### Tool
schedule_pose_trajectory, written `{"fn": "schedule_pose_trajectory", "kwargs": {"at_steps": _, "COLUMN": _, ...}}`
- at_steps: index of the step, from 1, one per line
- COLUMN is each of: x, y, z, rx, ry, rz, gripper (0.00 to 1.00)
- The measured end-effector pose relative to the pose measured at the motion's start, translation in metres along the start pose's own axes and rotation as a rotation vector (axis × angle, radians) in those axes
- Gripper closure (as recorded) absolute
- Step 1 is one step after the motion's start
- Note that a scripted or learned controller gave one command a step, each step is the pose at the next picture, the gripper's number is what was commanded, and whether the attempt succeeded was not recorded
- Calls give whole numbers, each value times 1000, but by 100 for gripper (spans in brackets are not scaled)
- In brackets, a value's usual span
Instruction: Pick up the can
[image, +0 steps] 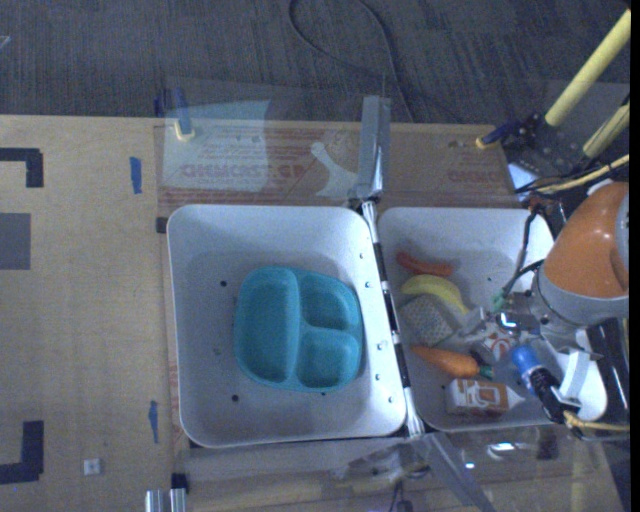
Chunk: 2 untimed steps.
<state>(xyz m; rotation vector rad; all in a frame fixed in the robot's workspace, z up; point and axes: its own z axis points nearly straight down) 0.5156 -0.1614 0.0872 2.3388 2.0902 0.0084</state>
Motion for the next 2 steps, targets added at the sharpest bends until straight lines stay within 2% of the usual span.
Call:
{"fn": "schedule_pose_trajectory", "kwargs": {"at_steps": 1, "x": -1, "y": 2, "z": -11, "rx": -6, "ry": -3, "rz": 2, "gripper": 100}}
{"fn": "schedule_pose_trajectory", "kwargs": {"at_steps": 2, "x": 25, "y": 39, "z": -94, "rx": 7, "ry": -1, "rz": 162, "gripper": 100}}
